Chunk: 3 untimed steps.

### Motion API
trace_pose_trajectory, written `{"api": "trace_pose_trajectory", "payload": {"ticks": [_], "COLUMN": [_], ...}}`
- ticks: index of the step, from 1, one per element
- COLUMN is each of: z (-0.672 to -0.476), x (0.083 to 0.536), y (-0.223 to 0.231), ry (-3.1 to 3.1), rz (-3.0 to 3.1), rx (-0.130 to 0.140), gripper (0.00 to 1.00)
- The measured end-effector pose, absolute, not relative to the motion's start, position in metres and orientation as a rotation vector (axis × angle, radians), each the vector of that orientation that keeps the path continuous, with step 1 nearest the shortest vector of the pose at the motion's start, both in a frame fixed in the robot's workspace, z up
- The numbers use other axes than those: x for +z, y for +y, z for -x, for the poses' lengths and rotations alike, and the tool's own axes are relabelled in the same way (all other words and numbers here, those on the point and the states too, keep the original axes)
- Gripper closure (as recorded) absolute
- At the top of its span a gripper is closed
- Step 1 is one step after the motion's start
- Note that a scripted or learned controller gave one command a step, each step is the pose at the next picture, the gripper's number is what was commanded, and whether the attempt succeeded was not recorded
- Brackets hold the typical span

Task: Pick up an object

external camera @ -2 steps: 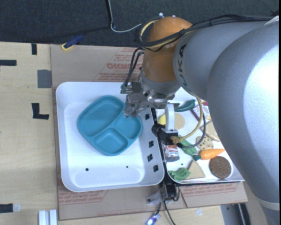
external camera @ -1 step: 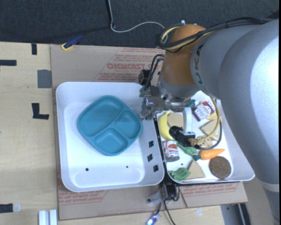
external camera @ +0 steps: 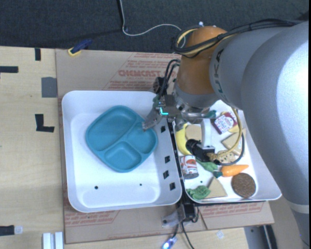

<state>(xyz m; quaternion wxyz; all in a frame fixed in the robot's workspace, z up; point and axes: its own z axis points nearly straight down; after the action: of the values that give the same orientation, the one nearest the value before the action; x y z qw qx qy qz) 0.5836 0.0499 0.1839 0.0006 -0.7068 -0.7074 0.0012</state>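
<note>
The tool [external camera: 151, 121] is hanging at the blue plate's [external camera: 120, 138] right edge in the left bin [external camera: 75, 154]; its grip cannot be made out. A banana [external camera: 182, 141], carrot [external camera: 232, 170] and cookie [external camera: 243, 184] are crowding the right bin [external camera: 267, 188].

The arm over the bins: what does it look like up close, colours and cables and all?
The arm is a fat, smooth grey tube with a glossy orange band above the wrist. Black cables loop over that band. The gripper below is dark metal showing a small teal light.
</note>
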Motion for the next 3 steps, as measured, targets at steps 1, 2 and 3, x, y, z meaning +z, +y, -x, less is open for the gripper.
{"api": "trace_pose_trajectory", "payload": {"ticks": [1, 2, 3], "z": [-0.541, -0.498, -0.486], "x": [0.317, 0.368, 0.545], "y": [0.096, 0.156, 0.145], "ry": [-2.233, -2.233, -2.231], "rz": [2.215, 2.209, 2.223], "rx": [-0.015, -0.007, -0.027], "gripper": [0.00, 0.00, 0.00]}}
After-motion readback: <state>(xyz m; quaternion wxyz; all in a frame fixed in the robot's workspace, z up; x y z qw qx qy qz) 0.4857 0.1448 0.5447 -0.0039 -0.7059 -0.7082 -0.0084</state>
